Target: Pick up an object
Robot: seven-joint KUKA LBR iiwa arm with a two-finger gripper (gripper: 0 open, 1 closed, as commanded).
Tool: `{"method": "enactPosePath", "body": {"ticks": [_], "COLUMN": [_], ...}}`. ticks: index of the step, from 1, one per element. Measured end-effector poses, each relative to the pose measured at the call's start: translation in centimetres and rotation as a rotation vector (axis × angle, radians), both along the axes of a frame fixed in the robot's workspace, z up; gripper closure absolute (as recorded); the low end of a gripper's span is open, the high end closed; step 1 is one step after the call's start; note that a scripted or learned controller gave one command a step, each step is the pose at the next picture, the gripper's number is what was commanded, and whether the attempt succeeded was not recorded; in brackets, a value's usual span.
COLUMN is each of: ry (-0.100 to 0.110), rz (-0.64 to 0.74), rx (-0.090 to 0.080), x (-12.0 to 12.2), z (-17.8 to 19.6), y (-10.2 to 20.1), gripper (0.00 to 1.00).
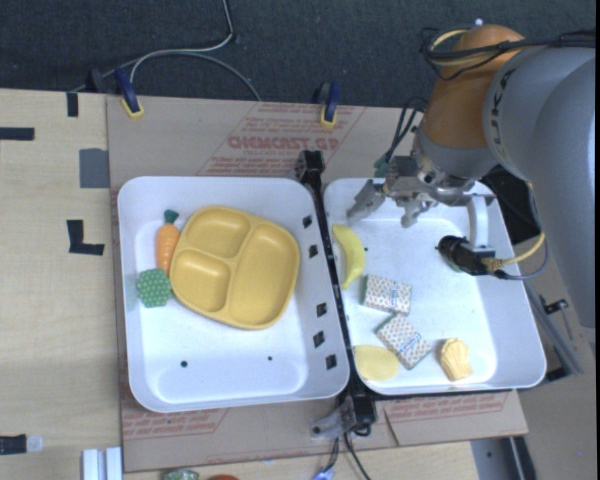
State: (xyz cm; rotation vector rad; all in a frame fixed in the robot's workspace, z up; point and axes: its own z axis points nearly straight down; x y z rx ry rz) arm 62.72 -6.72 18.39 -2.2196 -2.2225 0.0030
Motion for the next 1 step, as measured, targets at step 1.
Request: {"method": "enactPosePath", "body": {"ticks": [1], "ry": [0.002], "rz": [0.000], "rx": [0.000], "x": [0.66], "z": [-9.16], "y": [-2.77], "gripper": [0.00]}}
